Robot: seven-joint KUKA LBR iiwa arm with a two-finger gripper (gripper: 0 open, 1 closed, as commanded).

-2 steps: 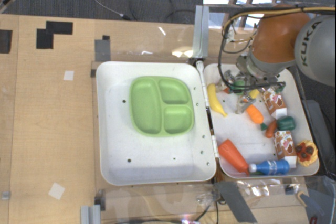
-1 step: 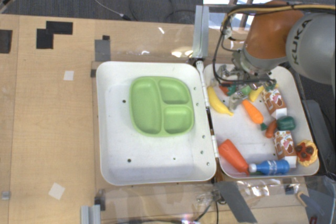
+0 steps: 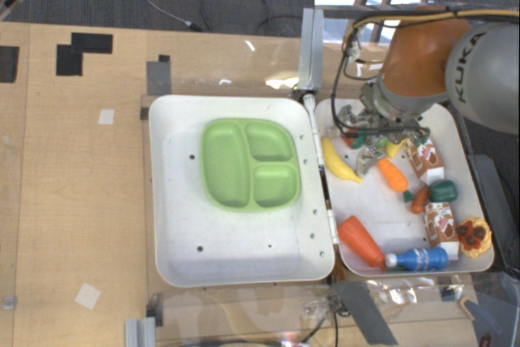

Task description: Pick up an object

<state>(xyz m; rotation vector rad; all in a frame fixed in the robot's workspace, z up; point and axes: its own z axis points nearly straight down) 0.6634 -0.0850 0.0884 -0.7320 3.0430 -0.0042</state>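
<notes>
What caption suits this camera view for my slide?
Gripper lowered into the right bin among toy food, beside a banana and carrot; green divided plate in the left bin.

bright, even light; slightly soft focus

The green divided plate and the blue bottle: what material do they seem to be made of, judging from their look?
The green divided plate looks like moulded plastic with a matte finish: one even colour, soft rounded edges between its three compartments, no sharp glare. The blue bottle also looks like plastic, glossier, with a lighter cap end; it is too small to tell more.
</notes>
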